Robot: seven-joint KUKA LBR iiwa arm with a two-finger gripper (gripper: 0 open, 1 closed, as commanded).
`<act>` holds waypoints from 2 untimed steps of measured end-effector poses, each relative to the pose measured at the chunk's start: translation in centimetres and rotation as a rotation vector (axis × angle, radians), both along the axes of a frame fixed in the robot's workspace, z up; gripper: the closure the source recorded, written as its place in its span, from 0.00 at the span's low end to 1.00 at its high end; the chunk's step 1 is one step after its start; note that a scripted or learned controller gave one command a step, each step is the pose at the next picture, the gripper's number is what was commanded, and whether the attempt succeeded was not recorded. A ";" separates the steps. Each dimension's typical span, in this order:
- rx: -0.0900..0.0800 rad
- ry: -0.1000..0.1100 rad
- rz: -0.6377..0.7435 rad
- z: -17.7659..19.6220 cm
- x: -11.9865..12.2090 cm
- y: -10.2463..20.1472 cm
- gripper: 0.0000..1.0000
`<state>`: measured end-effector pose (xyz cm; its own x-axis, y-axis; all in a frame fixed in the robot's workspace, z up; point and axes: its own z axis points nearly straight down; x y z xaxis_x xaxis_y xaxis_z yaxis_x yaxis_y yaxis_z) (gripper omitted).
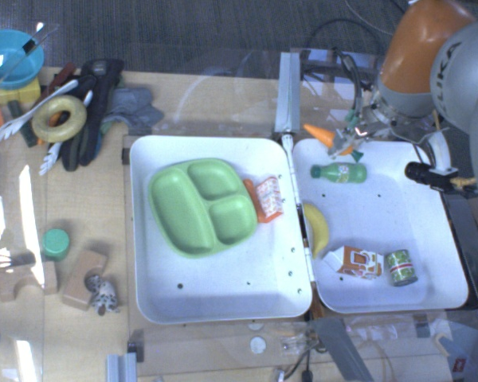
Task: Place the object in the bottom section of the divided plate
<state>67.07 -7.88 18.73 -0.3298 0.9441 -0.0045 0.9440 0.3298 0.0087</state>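
Over the right bin (454, 293) your gripper (352, 134) hovers by the carrot (319, 134); you can't tell how wide it is or whether it grips anything. Green divided plate (203, 205) in the left bin (223, 293) has nothing in its bottom section. Placement not started, by my read.

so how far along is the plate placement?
Nothing placed yet: the green divided plastic plate in the left white bin has bare sections. The gripper sits at the right bin's top edge by the green bottle; no grasp visible. Pick, carry and place all remain.
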 end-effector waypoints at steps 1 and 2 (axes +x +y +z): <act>0.002 0.000 0.072 0.8 0.0 8.5 1.00; 0.001 0.002 0.149 -0.1 -2.6 13.7 1.00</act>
<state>64.51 5.82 18.59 -0.4661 0.8847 -0.0026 0.8847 0.4661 0.0074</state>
